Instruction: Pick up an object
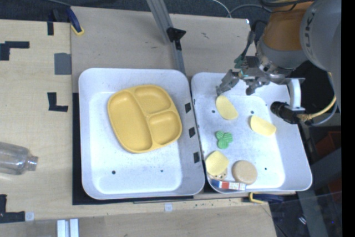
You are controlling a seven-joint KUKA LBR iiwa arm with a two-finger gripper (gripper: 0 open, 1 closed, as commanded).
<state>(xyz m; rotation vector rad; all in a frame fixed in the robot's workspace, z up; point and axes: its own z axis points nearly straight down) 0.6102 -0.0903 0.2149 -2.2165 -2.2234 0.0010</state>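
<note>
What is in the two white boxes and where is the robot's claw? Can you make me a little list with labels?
left bin: holds a yellow divided plate
right bin: holds five small pieces
near the claw: pale yellow oval piece
right side: yellow wedge
middle: green toy
front edge: yellow round piece beside a tan round piece
gripper: open, above the far end of the right bin, holding nothing
outside the bins: clear bottle lying on the bench at the left
</note>
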